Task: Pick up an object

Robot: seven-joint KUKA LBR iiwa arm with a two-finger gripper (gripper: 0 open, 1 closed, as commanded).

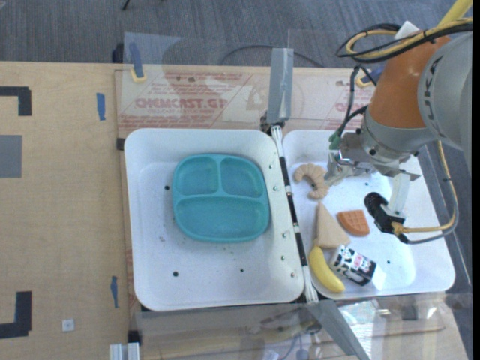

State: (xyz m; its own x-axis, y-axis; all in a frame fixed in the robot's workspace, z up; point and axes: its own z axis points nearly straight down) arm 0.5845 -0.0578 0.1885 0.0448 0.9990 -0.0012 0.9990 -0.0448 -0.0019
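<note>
The right bin (431, 265) holds several toy foods. A tan croissant (311, 178) lies at its upper left, and a beige wedge (327, 227) sits below it. An orange waffle-like piece (353, 222) rests beside the wedge. A yellow banana (325, 269) lies along the bin's lower left edge, next to a small black-and-white object (354, 264). My gripper (339, 165) hangs low over the bin's upper part, just right of the croissant, under the grey and orange wrist. Nothing is visibly held in it.
The left bin (146, 223) carries a teal divided plate (221, 198). A grey divider runs between the bins. Yellow and black cables loop off the arm over the right bin's right side, with a black connector (379, 209) hanging near the waffle piece.
</note>
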